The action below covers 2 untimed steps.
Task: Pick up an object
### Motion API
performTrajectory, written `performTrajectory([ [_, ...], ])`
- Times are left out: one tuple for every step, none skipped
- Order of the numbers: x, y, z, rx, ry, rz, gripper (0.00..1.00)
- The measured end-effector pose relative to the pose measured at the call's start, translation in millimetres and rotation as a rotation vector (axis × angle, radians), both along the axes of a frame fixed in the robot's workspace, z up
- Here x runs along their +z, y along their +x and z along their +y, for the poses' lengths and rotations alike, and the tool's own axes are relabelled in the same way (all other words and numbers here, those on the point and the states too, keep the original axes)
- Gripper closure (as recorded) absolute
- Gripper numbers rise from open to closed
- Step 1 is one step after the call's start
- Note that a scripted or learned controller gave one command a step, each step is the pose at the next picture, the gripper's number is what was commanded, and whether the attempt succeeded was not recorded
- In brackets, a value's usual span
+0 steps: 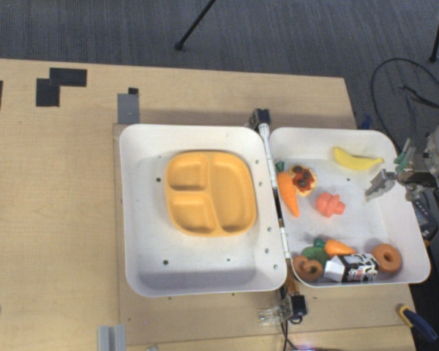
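Camera view, from above at a slant. Two shallow white bins sit side by side on a wooden bench. The left bin holds a yellow divided tray near its centre. The right bin holds the loose toys: a banana at the far side; a carrot along the left wall, just beside a small pizza slice; a pink piece near the middle; and along the near wall a doughnut, a green and orange piece, a dark bottle lying flat, and a second doughnut. The gripper reaches in over the right edge of this bin, fingers spread, nothing between them, near the banana but apart from it.
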<state>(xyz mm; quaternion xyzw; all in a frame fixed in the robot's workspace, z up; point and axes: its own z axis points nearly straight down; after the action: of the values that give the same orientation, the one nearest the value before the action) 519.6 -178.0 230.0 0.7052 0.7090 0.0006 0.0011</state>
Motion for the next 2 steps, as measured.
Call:
performTrajectory([
  [-135.9, -21.2, 22.7, -0.162, 0.001, 0.0, 0.0],
  [-139.2, -27.7, 62.3, -0.305, -0.008, -0.021, 0.0],
])
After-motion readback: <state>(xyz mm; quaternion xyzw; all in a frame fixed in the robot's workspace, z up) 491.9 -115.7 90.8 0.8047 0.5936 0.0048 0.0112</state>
